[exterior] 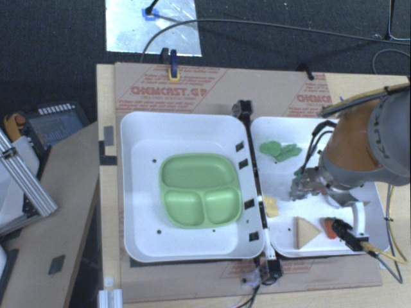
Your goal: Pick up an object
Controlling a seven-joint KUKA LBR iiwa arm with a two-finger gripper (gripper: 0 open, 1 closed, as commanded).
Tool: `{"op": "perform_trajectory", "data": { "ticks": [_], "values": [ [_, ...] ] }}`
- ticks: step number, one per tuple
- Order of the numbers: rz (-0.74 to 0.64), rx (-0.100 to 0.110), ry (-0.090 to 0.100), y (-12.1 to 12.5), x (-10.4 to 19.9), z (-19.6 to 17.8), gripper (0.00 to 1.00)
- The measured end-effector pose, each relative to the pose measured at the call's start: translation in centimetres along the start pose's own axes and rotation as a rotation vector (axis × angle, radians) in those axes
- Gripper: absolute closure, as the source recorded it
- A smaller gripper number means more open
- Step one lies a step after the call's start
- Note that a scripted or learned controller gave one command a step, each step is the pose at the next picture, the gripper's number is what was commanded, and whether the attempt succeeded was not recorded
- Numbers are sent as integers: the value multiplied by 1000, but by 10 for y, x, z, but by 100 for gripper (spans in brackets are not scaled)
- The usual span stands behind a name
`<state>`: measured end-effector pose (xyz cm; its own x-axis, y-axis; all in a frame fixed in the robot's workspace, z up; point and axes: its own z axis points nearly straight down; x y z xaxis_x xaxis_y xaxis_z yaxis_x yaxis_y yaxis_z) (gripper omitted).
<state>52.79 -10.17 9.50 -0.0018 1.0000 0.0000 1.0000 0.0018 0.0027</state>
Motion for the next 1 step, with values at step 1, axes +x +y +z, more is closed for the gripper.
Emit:
{"op": "perform_trajectory", "data": {
  "ticks": [1],
  "values": [
    [-2, -1, -1, -2, 6, -45, 100]
  ]
}}
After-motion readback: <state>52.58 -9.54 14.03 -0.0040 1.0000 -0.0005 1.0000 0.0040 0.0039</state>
